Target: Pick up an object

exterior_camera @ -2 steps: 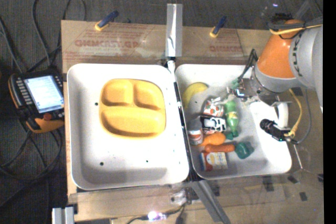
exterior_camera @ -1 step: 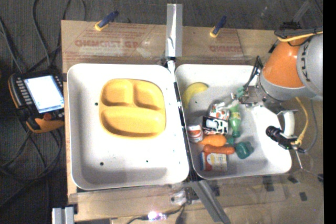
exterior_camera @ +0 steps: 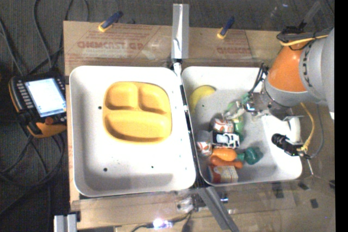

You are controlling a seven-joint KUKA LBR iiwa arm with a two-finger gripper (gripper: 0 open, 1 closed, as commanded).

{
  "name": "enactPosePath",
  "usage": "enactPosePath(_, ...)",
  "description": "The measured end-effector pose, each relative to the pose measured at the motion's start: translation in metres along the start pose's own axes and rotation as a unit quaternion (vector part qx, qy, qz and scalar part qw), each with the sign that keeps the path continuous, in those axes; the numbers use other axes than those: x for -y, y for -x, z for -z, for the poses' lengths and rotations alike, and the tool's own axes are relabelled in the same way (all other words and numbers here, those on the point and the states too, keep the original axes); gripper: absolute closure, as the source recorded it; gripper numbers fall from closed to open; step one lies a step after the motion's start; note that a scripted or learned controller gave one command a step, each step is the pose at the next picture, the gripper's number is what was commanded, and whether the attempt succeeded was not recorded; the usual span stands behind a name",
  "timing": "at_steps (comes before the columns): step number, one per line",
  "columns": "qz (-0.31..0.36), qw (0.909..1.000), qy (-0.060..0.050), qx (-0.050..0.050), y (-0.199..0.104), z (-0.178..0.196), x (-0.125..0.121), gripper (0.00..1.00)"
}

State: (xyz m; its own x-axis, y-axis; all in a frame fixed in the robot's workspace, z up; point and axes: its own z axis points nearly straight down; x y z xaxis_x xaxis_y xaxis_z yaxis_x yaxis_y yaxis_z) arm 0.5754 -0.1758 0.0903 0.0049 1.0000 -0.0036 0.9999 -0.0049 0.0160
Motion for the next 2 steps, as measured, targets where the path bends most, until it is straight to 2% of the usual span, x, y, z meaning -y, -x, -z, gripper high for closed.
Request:
enactPosePath(1,-0.03,0.9995,-0.009,0.0,-0.004,0.015,-0.065,0.0)
enactPosePath(2,0.023,0.9997,-0.004,0.0,0.006,-0.002,-0.047,0.0)
